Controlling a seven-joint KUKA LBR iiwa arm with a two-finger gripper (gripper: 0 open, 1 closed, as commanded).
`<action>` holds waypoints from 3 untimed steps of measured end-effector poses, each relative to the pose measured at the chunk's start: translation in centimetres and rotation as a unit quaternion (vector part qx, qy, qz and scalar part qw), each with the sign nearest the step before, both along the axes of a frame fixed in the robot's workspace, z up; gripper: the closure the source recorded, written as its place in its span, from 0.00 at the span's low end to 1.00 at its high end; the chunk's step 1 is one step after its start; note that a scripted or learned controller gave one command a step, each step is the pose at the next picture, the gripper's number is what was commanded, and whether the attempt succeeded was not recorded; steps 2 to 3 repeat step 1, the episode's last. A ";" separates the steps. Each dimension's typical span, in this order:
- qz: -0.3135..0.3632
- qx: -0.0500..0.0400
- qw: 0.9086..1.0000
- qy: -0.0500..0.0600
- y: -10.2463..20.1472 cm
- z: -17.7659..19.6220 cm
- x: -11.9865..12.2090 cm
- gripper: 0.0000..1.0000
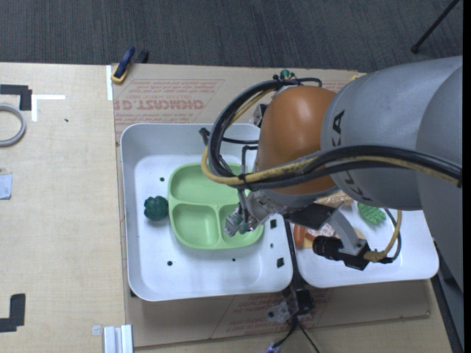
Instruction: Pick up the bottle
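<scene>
My gripper (238, 223) hangs low over the right-hand edge of a light green divided plate (193, 213) that lies in the left bin (147, 271). The arm's orange band (294, 142) and grey body cover the middle of the bench and most of the right bin (412, 263). Between the arm and the right bin's floor, part of an orange and white item (303, 234) peeks out; I cannot tell what it is.
A dark green round object (155, 208) rests in the left bin beside the plate. A pale green leafy item (372, 214) lies in the right bin. Black cables loop over the arm. A blue marker (124, 65) lies on the cardboard behind the bins.
</scene>
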State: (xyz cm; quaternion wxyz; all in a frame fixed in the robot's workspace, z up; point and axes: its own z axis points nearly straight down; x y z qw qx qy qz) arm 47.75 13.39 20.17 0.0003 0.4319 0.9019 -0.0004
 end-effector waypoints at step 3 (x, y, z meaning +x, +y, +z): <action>0.100 0.000 0.995 0.000 8.1 -0.5 0.0 1.00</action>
